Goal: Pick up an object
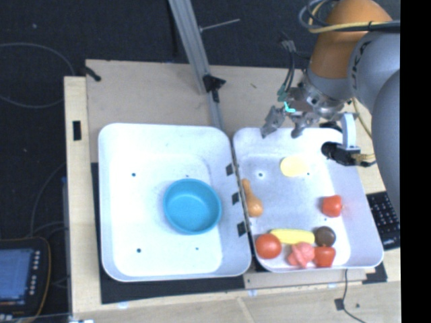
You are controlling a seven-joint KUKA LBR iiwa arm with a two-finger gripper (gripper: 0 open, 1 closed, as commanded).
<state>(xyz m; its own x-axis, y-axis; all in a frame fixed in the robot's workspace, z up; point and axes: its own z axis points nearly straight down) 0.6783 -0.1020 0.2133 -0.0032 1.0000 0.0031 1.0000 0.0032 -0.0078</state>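
Note:
My gripper [285, 125] hangs over the far edge of the right bin [350, 247], fingers spread apart with nothing between them. Just in front of it lies a pale yellow disc [293, 167]. An orange carrot-like piece [251, 199] lies against the bin's left wall. A red tomato-like piece [331, 206] sits near the right wall. At the near end cluster a yellow banana [292, 235], a red ball [268, 246], a pink lump [301, 254], a brown ball [325, 235] and a small red piece [324, 256].
The left bin [128, 147] holds a blue bowl [192, 206]. A grey metal pole [192, 42] slants down to the gap between the bins. A black keyboard [385, 219] lies at the right edge, a small screen [23, 274] at the lower left.

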